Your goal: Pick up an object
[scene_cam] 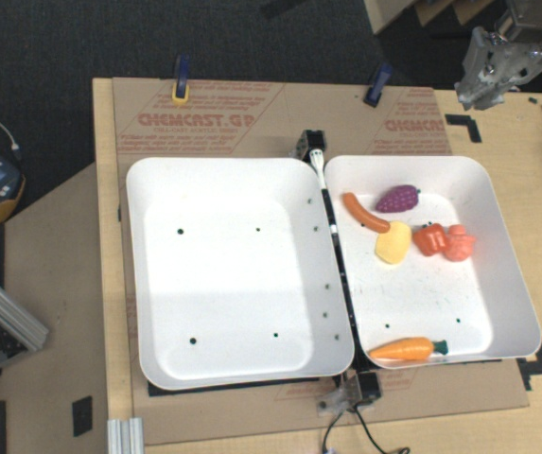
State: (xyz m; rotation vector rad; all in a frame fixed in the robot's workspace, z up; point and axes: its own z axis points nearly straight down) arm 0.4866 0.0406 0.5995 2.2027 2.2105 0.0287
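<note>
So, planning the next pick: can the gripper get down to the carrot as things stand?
Probably yes. The carrot lies alone by the right bin's near wall, with nothing over it; the gripper is beyond the bin's far corner.

End effector (494, 68) hovers beyond the right bin (498, 282) holding toy food.

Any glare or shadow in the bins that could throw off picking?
Camera view: left bin has a brighter band across its lower half, mild glare; right bin evenly lit, toys sharp with soft shadows; tool at top right is slightly blurred.
</note>
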